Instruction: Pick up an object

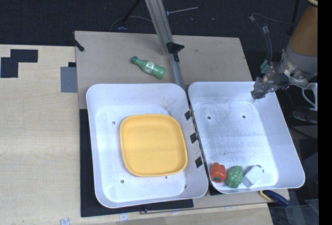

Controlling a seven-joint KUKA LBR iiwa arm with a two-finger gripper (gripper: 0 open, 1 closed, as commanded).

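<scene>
The right bin (pixel 244 130) holds three small objects along its near edge: a red-orange pepper-like piece (pixel 218 172), a green bumpy piece (pixel 234 176) and a grey-white block (pixel 251 176). In the left bin (pixel 104 115) lies a yellow square plate (pixel 153 144). My gripper (pixel 259 90) hangs at the far right corner of the right bin, well away from the three objects, with nothing visible in it.
A green bottle (pixel 148 67) lies on the bench behind the left bin. A slanted aluminium rail (pixel 162 16) rises behind the seam between the bins. Cables lie on the dark floor at the back.
</scene>
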